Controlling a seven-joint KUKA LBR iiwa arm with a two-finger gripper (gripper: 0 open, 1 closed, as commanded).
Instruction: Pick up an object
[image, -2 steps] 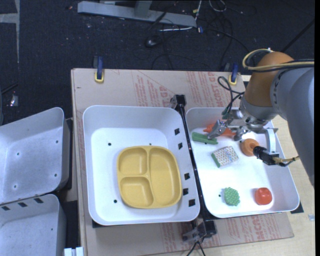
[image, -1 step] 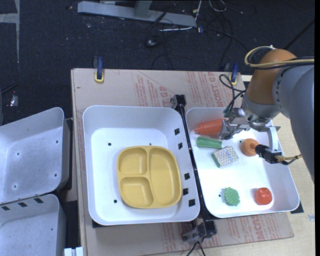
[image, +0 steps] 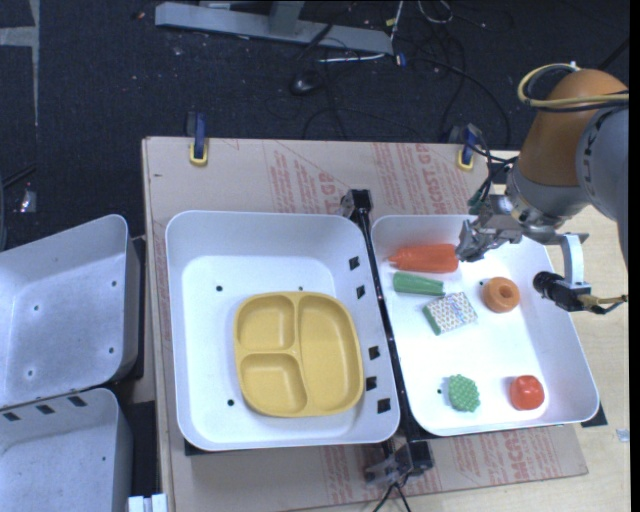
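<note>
One overhead camera (slanted) facing both bins (image: 190, 300)

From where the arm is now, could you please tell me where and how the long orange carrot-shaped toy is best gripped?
Grip the long orange carrot-shaped toy across its narrow width near the middle, coming straight down from above. It lies flat and roughly left to right in the right white bin, so its long sides are exposed. The green stick lies close beside it, so the near finger has little room. The gripper is at its right end.
</note>
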